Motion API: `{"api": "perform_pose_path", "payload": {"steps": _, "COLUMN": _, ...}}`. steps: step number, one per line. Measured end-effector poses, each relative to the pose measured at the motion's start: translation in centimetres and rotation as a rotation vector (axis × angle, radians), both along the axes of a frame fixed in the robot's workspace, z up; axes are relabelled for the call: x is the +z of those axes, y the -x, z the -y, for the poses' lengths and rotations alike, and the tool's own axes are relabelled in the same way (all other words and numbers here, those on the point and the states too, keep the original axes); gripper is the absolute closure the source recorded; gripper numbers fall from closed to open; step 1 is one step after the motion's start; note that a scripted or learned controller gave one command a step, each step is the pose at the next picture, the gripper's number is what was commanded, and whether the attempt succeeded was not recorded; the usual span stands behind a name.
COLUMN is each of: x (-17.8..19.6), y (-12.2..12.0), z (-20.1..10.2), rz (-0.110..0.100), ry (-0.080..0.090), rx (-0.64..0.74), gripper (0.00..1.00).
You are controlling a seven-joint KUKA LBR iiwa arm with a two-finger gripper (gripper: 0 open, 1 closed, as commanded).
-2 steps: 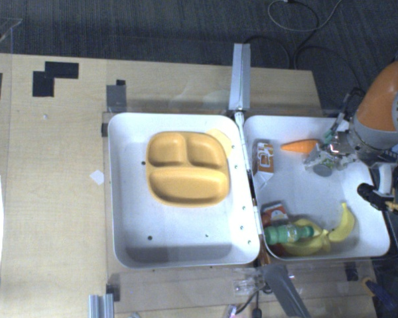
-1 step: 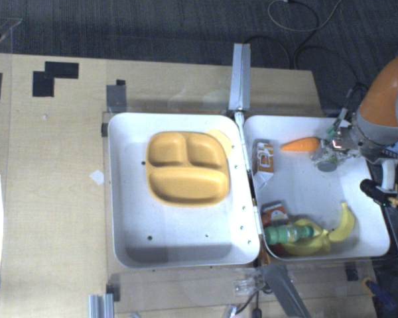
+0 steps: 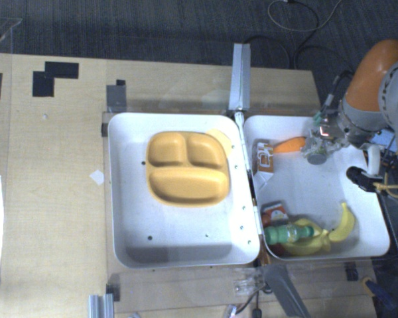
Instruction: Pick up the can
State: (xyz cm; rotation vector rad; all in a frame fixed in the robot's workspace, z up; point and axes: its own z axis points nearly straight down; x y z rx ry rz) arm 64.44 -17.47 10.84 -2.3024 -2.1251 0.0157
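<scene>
Overhead slant view of the counter (image 3: 46,197) with two shallow white bins side by side. The left bin (image 3: 129,244) carries a yellow compartment tray (image 3: 188,167), lying flat toward its far half, its three hollows facing up.

In the right bin (image 3: 368,240) you find the can (image 3: 264,156) against the left wall, near the far corner, lying on its side with a white and orange label uppermost. An orange carrot (image 3: 290,145) lies just beside it to the right, pointing toward the gripper (image 3: 316,152). Along the near wall sit a green bottle (image 3: 283,234) on its side, a small red-and-white packet (image 3: 274,212) just behind it, and a bunch of yellow bananas (image 3: 331,232) curving up to the right, touching the bottle.

The arm (image 3: 375,85) enters from your right, orange band uppermost. Its gripper hangs over the far part of the right bin, close to the carrot's tip and apart from the can. You cannot tell whether the jaws are released or clenched: they are too small and blurred here.
</scene>
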Motion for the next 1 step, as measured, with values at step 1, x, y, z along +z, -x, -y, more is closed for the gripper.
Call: {"api": "perform_pose_path", "payload": {"steps": 1, "x": 11.57, "y": -0.37, "z": -4.64, "rz": 0.02, "ry": 0.001, "rx": -0.163, "gripper": 1.0}}
